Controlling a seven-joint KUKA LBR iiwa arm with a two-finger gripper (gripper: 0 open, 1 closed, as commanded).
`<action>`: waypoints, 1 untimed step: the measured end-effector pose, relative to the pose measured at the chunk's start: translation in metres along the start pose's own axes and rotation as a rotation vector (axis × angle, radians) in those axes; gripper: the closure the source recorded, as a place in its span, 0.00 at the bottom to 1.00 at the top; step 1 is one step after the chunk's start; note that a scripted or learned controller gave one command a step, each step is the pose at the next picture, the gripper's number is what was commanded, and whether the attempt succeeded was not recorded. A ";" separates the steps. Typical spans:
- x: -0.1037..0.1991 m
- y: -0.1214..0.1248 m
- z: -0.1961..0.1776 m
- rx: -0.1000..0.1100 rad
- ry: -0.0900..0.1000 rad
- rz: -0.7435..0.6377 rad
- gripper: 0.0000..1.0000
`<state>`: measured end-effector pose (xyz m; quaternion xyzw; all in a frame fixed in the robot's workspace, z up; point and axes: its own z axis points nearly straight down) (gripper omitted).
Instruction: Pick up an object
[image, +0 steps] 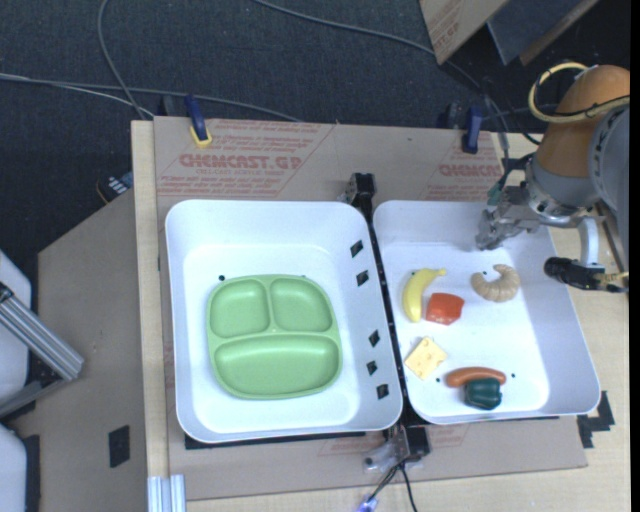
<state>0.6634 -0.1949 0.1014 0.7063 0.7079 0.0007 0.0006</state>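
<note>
The pale wooden bench (140, 300) carries two shallow white plastic bins side by side. The left bin (190, 235) holds a light green three-compartment plastic tray (273, 335) lying flat near its middle. The right bin (560, 350) holds the small items the task can choose from.

The grey arm with its orange band (585, 110) reaches in from the right, and its two-finger gripper (490, 236) hangs over the far part of the right bin, above bare floor. The fingers look close together with nothing between them, though they are small and hard to read here.

This looks like the approach step, with nothing lifted so far. Nearest the gripper lies a tan curled croissant-shaped toy (497, 284), just toward the near side. Further on sit a yellow toy banana (418, 290) touching a red-orange block (445, 308), then a yellow cheese-like wedge (425, 357), and a red sausage-shaped piece (475, 377) against a dark green lump (483, 394).

The next move, I judge, calls for spreading the fingers, centring over one item, and descending squarely.
</note>
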 end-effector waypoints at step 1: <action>-0.002 0.000 -0.066 -0.006 -0.002 0.002 1.00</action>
